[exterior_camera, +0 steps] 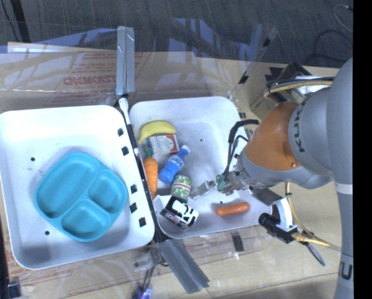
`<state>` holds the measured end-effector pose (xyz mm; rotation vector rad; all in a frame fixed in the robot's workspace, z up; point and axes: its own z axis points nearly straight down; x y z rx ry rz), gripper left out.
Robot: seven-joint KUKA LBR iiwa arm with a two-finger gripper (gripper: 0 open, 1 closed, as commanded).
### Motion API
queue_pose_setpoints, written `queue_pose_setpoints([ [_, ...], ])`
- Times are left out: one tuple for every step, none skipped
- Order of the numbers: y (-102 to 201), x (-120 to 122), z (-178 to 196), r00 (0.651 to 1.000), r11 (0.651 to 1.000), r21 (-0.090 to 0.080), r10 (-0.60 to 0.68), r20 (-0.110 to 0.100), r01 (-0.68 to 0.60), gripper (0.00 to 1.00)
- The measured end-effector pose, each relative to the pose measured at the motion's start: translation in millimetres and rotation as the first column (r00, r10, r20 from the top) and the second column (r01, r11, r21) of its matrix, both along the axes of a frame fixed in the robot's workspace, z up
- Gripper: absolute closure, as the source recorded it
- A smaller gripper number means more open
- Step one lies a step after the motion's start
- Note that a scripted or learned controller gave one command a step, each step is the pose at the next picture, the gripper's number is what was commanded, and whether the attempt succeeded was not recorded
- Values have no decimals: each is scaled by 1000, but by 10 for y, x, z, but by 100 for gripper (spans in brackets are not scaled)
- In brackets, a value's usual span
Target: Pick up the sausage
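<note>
Arm reached in from the right, over the R bin, orange band above the wrist. L bin held a blue divided tray, three compartments. R bin held the clutter along its L wall: banana at top, small carton under it, blue bottle tilted beside a carrot, a green-labelled can, then a black & white toy near the front edge. Sausage lay flat on the bin floor, front R, apart from the rest. Gripper sat low just above-left of sausage, nothing between its fingers; whether wide or narrow, can't tell.
</note>
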<state>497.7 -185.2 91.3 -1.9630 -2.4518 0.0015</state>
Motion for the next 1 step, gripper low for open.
queue_pose_setpoints([
  [-246, -206, 1, 992, 992, 3, 129, -1, -129, 0],
])
